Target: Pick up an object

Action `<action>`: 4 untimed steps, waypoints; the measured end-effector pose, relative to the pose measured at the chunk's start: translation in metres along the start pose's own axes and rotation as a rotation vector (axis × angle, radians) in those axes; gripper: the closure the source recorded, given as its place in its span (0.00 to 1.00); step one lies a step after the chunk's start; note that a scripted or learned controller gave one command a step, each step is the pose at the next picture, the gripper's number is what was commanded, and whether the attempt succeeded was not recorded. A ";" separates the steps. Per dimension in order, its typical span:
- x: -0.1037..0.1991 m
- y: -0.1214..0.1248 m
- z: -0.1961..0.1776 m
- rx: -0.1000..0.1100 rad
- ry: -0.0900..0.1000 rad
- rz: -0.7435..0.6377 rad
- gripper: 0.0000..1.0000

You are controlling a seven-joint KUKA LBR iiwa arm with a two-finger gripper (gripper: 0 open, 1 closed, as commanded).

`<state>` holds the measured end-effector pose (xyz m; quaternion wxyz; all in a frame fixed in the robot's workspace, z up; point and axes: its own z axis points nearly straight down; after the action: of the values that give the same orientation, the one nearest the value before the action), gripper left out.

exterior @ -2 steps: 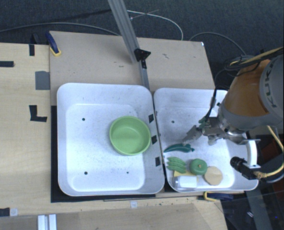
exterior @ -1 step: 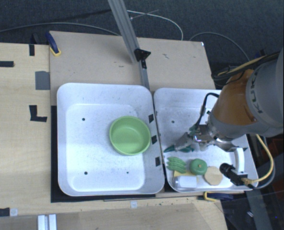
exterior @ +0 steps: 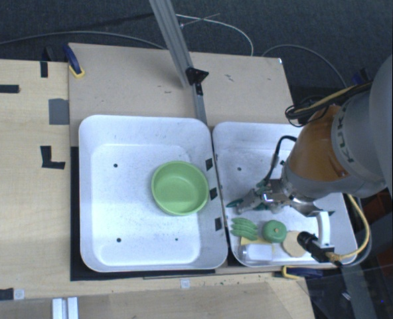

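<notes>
Scene: you are looking down at a slant on a wooden bench (exterior: 150,88) that carries two shallow white bins side by side.

Left bin (exterior: 103,178): it holds a green bowl (exterior: 179,188), upright and open side up, sitting right of the bin's centre and close to the wall it shares with the other bin.

Right bin (exterior: 246,148): a small cluster of objects lies along its near edge. From left to right you have a green ridged object (exterior: 245,228), a round green object (exterior: 274,231) just beside it, and a pale tan object (exterior: 292,244) touching or nearly touching the round one (a pale yellow flat piece (exterior: 257,250) sits under or in front of them; you cannot tell which).

Arm (exterior: 346,145): grey with an orange band, it reaches in from the right and covers much of the right bin.

Gripper (exterior: 253,203): it is low inside the right bin, just above the cluster as seen from this view, pointing toward the shared wall.

Hand state: cannot tell whether it is apart or together; the tip is small and blurred, and nothing is plainly seen within it.

Other: a grey metal bar (exterior: 173,35) slants down from the top toward the gap between the bins, and thin cables (exterior: 216,22) lie on the dark floor behind.
</notes>
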<state>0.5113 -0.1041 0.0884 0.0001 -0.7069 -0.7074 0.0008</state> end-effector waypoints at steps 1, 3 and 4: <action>0.001 0.000 -0.011 0.003 0.003 -0.001 1.00; 0.001 0.002 -0.136 -0.006 0.000 -0.001 1.00; 0.001 0.003 -0.176 -0.005 0.000 -0.001 1.00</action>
<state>0.5147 -0.1031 0.2644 -0.0016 -0.7065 -0.7077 -0.0008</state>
